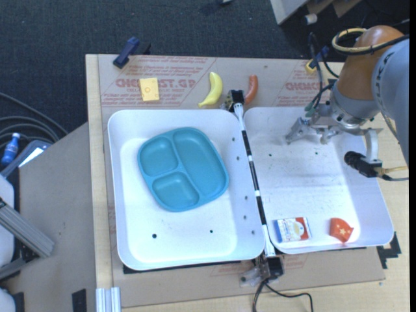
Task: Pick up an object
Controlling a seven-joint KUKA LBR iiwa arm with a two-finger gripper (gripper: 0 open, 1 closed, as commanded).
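My gripper (pixel 308 136) hangs over the far part of the right bin (pixel 325 174), its fingers spread open with nothing between them. A small white packet with red and blue print (pixel 290 229) lies at the near edge of that bin. Beside it on the right is a small red object (pixel 341 229). Both sit well in front of the gripper and apart from it. A blue divided plate (pixel 182 168) lies in the left bin (pixel 130 226).
Behind the bins on the cardboard bench lie a yellow banana (pixel 211 90), an orange-red sausage (pixel 251 88) and a yellow block (pixel 149 90). A dark blue object (pixel 125 52) sits at the bench's far left corner. A black clip rail (pixel 250 168) divides the two bins.
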